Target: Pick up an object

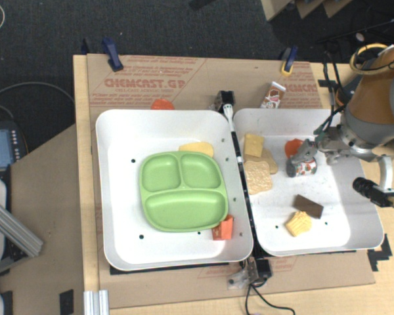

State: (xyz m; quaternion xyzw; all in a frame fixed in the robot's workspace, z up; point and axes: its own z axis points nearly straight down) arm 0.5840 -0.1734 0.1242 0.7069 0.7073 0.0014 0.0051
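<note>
My claw [306,157] sits low in the right white shallow bin [361,238], at a small red-and-white can [304,168]; can't tell finger state.
Same bin: tan cracker squares [257,176], red round piece [293,147], brown block [308,206], yellow waffle piece [299,224]. Left white bin [115,176]: green divided plastic tray [182,191], yellow slice [197,149], orange block [222,229]. Small carton [273,95] on the counter [184,77] behind.

blue clamps [111,54], cardboard sheet [184,77]

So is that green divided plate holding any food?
Empty. All three compartments of the green plate show bare green. The yellow piece and the orange block lie outside its rim, in the left bin.
</note>
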